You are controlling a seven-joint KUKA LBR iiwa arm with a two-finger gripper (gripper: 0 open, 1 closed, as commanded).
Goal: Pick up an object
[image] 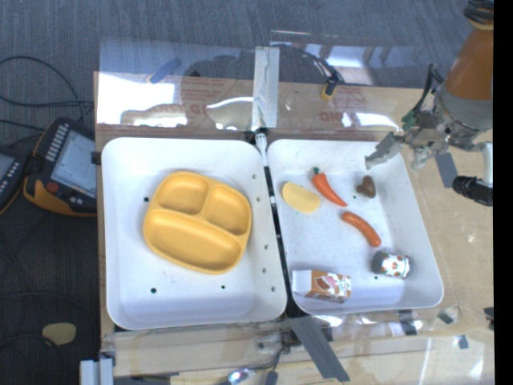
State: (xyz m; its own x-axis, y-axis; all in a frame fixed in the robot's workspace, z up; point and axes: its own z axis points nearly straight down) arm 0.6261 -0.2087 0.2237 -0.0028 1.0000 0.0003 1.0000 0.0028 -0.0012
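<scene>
Two white bins are sitting side by side on the worktop (pixel 449 239), filling the middle of the frame. The left bin (pixel 120 295) is carrying a yellow divided plate (pixel 197 220) w/ three compartments, lying flat near its centre.

The right bin (pixel 425 279) is holding the loose pickable things. A carrot (pixel 328 188), orange w/ a small green tip, is lying at a slant in the upper middle of this bin. Just left of it a pale yellow oval slice (pixel 300 197) is resting flat, near but apart from the carrot. A small dark brown lump (pixel 366 187) is sitting to the right of the carrot, approx. level w/ it. Below these an orange-red sausage (pixel 361 228) is lying diagonally. A small can (pixel 390 265) w/ a white, red & dark label is lying on its side toward the lower right of the bin. A small carton (pixel 322 284), white w/ brown print, is lying flat along the bin's lower edge.

The arm w/ its orange band is reaching in at the upper right of the frame. The gripper (pixel 401 146) is hanging over the bin's upper right corner, above & right of the brown lump, touching nothing. Can't tell its state from this angle.

A teach pendant (pixel 60 167) is lying at the left edge, off the worktop.
</scene>
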